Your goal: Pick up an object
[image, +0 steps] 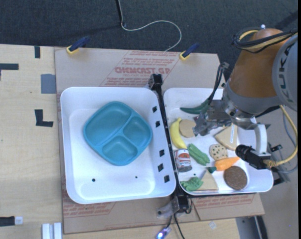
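Even, bright overhead lighting with soft, faint shadows; the white bins [71, 133] look slightly overexposed, and the picture is mildly blurry throughout.

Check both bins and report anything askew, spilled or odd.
Nothing is spilled or damaged. The blue plate lies turned at an angle in the left bin. The toy food, such as the banana and can, lies crowded in the right bin, under the end effector.
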Robot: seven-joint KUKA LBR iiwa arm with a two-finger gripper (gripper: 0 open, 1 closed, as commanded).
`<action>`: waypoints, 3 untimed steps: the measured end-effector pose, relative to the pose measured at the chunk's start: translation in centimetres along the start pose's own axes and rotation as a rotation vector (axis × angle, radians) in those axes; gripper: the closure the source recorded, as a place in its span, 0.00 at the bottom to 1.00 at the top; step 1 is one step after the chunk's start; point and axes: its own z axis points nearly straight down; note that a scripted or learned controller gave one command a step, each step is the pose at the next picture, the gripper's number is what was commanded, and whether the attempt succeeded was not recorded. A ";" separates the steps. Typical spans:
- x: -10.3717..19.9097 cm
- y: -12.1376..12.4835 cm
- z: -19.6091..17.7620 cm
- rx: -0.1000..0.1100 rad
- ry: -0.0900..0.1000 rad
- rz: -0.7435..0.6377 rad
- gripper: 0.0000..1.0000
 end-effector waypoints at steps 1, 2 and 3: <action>6.5 -3.8 1.9 0.002 0.001 0.000 1.00; 7.3 -3.5 -16.4 -0.023 0.001 0.002 1.00; 12.2 -3.6 -8.0 0.003 -0.002 0.002 1.00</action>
